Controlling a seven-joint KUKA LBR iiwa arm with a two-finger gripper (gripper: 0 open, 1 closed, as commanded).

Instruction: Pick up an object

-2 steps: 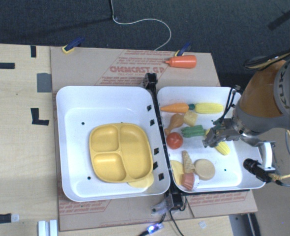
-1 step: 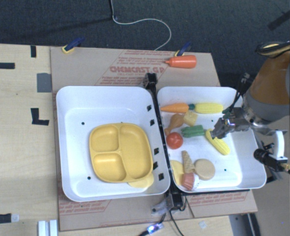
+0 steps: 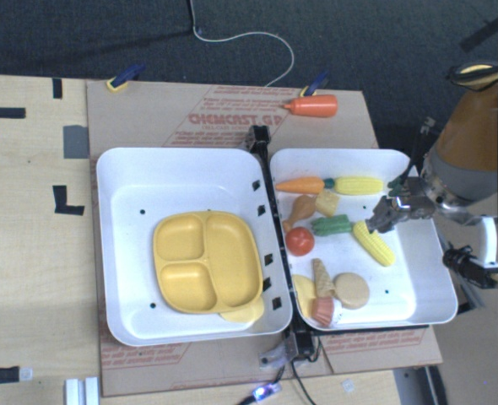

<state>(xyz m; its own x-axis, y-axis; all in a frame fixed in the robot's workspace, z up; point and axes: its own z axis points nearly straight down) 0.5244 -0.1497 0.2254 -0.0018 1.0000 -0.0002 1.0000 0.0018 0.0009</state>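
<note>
Two white bins sit side by side on your bench, and the gripper [image 3: 382, 218] hangs low over the right bin [image 3: 426, 298], near its right wall. Just beside it, down and to the left in the camera view, lies a corn cob [image 3: 374, 243]. That cob's long axis runs on a diagonal, from upper left to lower right, so judge your closing direction across that line, not along it. The gripper's tip sits at or just above the cob's upper end; you cannot tell from this slant whether they touch. Whether it is spread or closed you cannot tell either, since the dark hardware blurs together there. Nothing is visibly held.

Other toy food crowds the same bin: a second corn cob [image 3: 359, 185] lying level along the top, a carrot [image 3: 300, 185] left of it, a green pickle [image 3: 330, 224] just left of the near cob, a round red tomato [image 3: 299, 241], and a pale round bun [image 3: 351, 289] lower down. All look like smooth, hard, glossy plastic, likely to slip. The cob's bumpy, ridged surface may give better purchase.

The left bin [image 3: 127, 251] holds a yellow divided plate [image 3: 207, 260], well apart from the arm.
</note>
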